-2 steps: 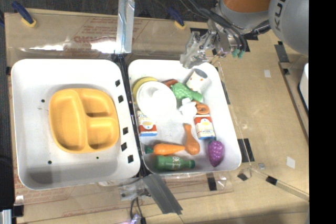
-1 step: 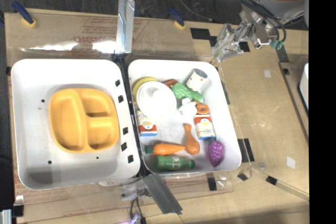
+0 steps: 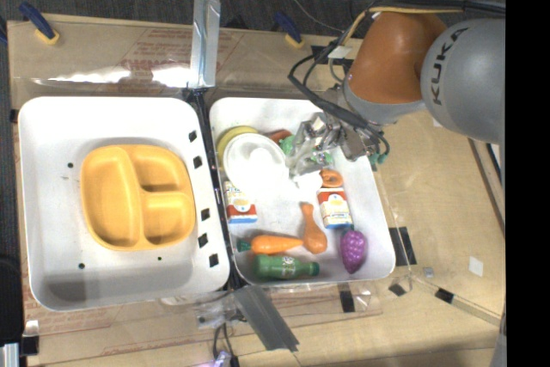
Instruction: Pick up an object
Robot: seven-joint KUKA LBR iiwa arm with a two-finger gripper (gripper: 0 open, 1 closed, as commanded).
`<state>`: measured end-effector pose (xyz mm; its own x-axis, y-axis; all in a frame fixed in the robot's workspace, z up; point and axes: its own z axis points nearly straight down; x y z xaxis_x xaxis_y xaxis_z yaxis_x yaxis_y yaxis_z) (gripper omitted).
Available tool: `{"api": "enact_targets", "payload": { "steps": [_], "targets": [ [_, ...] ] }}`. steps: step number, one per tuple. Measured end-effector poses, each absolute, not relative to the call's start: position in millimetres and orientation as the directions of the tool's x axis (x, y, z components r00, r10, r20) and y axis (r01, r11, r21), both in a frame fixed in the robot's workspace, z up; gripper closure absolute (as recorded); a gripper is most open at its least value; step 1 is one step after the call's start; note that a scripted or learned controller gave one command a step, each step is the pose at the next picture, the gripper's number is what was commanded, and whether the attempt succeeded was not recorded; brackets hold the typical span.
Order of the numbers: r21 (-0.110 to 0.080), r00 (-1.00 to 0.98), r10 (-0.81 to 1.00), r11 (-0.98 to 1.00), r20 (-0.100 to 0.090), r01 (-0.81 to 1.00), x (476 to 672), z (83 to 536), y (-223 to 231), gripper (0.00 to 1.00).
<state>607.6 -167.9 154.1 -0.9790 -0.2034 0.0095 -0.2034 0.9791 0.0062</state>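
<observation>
Several small things to grab, all crowded in the right bin [image 3: 378,219], end effector [image 3: 311,146] hanging over the upper middle.

Nearest to it are the white bowl [image 3: 251,155] and a carton [image 3: 333,207]; honestly can't tell how it's set. Drumstick [image 3: 313,229], carrot [image 3: 277,244], bottle [image 3: 284,267] and grapes [image 3: 353,247] line the front wall, probably just tumbled there. Left bin [image 3: 39,185] has a yellow tray [image 3: 137,193].

The arm [image 3: 447,73] was cut off by the right edge, so its base could not be seen. Its wrist covered the far right corner of the right bin [image 3: 382,211]. The gripper [image 3: 311,146] was a blurred metallic shape. A small red and green thing [image 3: 279,135] beside it was partly hidden and too small to name. The labels on the two small cartons [image 3: 335,209] were unreadable.
</observation>
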Motion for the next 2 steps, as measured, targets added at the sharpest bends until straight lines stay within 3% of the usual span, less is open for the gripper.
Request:
{"api": "enact_targets", "payload": {
  "steps": [1,2],
  "targets": [
    [-0.001,-0.993,-0.115,0.993,-0.005,-0.115,555.0,214.7,-111.2,1.0],
    [-0.001,-0.993,-0.12,0.993,-0.005,-0.12,555.7,224.0,-110.6,1.0]
  ]
}}
